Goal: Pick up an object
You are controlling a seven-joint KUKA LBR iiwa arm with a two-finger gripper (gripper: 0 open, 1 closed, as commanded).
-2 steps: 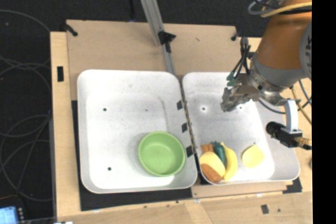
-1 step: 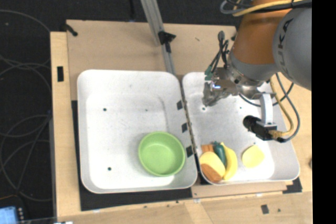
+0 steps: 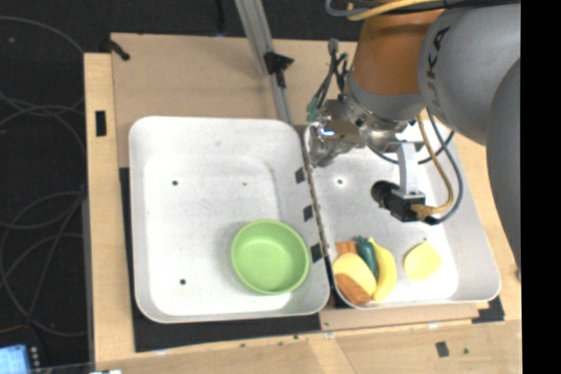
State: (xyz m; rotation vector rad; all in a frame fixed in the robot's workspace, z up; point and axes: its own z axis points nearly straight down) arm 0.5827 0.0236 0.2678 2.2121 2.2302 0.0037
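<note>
Objects lay in two bins: bowl (image 3: 269, 256) in the left bin's (image 3: 175, 153) front right; a cluster (orange piece (image 3: 354, 281), banana (image 3: 386, 274), green piece (image 3: 368, 255)) in the right bin's (image 3: 465, 276) front left corner, lemon (image 3: 422, 261) just beside it. Arm (image 3: 412, 39) hung over the right bin's rear, gripper (image 3: 326, 138) near the shared wall. Cluster sat toward the front from the gripper, nearer than the bowl. Wall crowded the cluster. Grip state: could not tell.

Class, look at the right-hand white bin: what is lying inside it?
Inside the right bin, near its front: a cluster of toy food, orange, yellow and green, and a separate yellow piece. The arm hangs above the bin's back, covering whatever lies there.
</note>
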